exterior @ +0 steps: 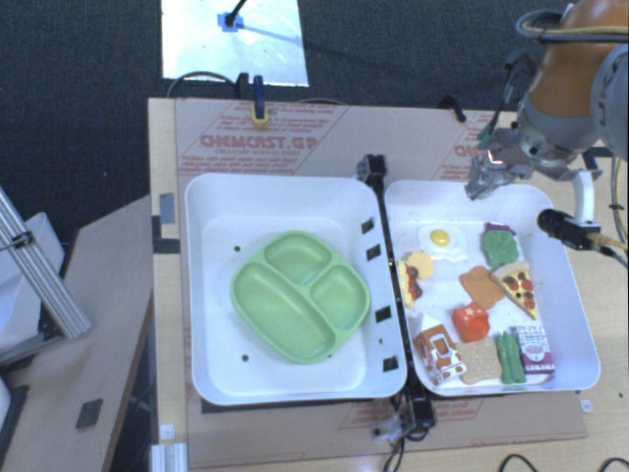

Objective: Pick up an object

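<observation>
At the far left, beyond the tabletop [295,131], a ribbed metal rail [39,273] slants across a lower side surface. Behind the tabletop a pale sheet [231,28] lies on the dark floor, and a blue and yellow clamp [257,101] grips the tabletop's far edge.

Next comes the left bin [216,224], which holds a green divided plate [300,308] lying flat near its middle. Black clips [373,254] run down the seam where the two bins meet.

The right bin [575,332] carries the toy foods that can be picked. A yellow and red piece [415,273] lies close to the left wall, with a fried egg [439,239] just behind it. Towards the near rim sit an iced brown piece [437,352], a bread slice [482,364], green beans [509,357] and a small red carton [534,350], packed closely together. A red pepper [471,323] stands in the middle, a slice of toast [482,285] just beyond it, a pizza slice [518,288] beside that, and a leafy green piece [499,244] furthest back.

The gripper [485,183] hangs over the right bin's far rim, behind the egg and the leafy piece and apart from both; whether it is open or closed cannot be told. A black fitting [565,226] juts over the right wall, close to the leafy piece
</observation>
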Motion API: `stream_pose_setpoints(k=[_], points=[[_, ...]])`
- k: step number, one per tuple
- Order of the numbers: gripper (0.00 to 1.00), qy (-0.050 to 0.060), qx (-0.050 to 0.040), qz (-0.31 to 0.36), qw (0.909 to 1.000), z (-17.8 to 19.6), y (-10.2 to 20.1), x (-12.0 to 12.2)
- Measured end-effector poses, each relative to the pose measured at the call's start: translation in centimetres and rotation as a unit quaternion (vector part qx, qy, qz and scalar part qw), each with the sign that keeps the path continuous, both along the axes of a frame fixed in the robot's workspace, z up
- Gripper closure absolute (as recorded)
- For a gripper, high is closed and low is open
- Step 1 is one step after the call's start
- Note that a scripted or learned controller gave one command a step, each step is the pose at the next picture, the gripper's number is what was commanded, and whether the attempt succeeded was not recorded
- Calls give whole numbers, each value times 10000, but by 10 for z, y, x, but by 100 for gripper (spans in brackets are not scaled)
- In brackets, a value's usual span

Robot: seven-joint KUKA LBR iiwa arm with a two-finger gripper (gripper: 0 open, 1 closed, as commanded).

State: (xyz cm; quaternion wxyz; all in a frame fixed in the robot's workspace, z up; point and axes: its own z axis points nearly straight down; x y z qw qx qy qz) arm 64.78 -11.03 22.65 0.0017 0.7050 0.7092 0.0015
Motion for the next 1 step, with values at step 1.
stream_pose_setpoints(k=[1], points=[[100,23,7,10,10000,7,50,-31]])
